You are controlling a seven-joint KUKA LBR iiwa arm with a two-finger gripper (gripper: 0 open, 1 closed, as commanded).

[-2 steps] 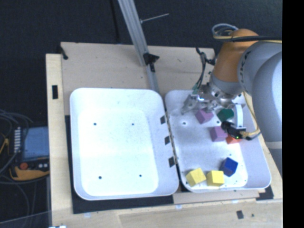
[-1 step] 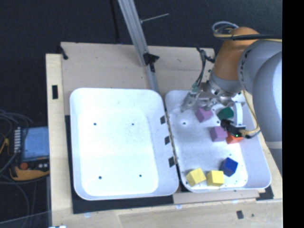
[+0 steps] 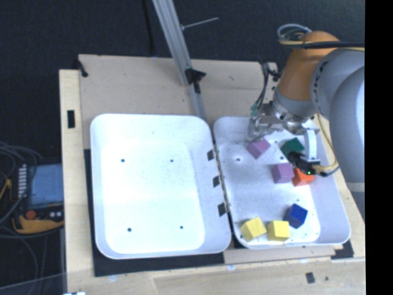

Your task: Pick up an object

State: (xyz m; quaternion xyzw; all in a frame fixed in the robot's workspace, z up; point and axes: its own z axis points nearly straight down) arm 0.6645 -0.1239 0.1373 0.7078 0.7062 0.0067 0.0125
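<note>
The gripper (image 3: 260,129) hangs over the right bin (image 3: 245,183) with a purple block (image 3: 258,147) just beneath its tip — whether it is gripped I cannot tell — and a tilted, off-centre block could slip free on lifting — or never be caught.

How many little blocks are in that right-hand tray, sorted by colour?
Purple blocks: 2
Yellow blocks: 2
Blue block: 1
Green block: 1
Orange block: 1, partly hidden
Total: 7, all in the right bin
</note>
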